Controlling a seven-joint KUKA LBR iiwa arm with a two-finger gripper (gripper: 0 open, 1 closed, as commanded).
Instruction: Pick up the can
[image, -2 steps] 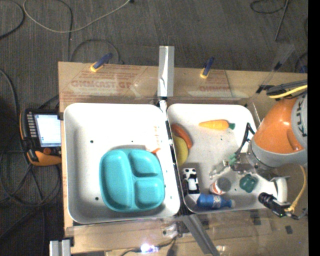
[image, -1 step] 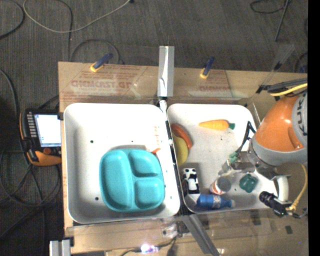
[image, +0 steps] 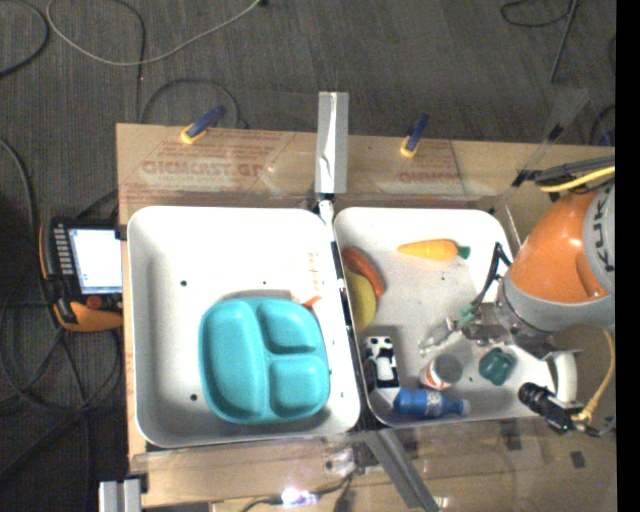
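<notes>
one can (image: 437, 371) upright just below the jaws (image: 447, 331), their state unclear

I note two white bins (image: 160, 260). Left bin: turquoise divided plate (image: 265, 360). Right bin: orange carrot (image: 430, 249) with green tip, blue bottle (image: 425, 404), black-and-white piece (image: 380, 360), red-and-grey can (image: 441, 371). Arm (image: 570, 265) grey, orange-banded.
</notes>
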